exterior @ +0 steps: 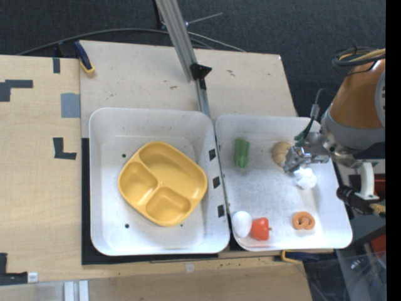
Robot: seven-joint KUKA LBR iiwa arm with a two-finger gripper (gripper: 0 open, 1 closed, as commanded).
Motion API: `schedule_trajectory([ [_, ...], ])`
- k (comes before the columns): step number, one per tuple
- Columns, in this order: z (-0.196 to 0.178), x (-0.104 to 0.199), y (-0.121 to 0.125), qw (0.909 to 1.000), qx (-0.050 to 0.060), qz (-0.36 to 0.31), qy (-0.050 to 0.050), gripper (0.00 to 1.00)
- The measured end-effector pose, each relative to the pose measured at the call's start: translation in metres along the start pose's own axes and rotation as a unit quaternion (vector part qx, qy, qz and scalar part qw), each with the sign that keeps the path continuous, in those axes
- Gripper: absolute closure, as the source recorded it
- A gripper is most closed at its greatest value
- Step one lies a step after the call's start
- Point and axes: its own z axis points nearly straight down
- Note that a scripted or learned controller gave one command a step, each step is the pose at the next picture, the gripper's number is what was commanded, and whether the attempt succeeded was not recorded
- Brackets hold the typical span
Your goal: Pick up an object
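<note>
Step in hand: approach and reach, judged from the arm's pose; nothing is lifted yet.
Pincer: the pincer sits low over the upper right part of the right bin; whether it is open or closed, I cannot tell, as the metal parts blur together.
Nearest things: a tan lump just to its left and a white lump just below it; contact with either cannot be judged.
Other candidates in the right bin: a green piece near the top left, a white egg-like thing touching a red pepper-like thing at the lower left, and an orange ring at the lower right.
Left bin: the left bin holds a yellow divided plate.
Next move calls for: settling on 1 target, most likely the tan or white lump, centring the pincer over it, descending, closing firmly, then lifting straight up.
Risk: the 2 lumps lie close together, so a slightly off descent may nudge one aside.
</note>
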Motion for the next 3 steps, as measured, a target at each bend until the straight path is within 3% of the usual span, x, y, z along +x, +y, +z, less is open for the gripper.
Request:
schedule_trajectory([
  [1,0.002,0.0,0.0,1.0,0.003,0.001,0.0,1.0],
  [3,-0.012,0.119,0.011,1.0,0.003,-0.003,0.002,1.0],
])
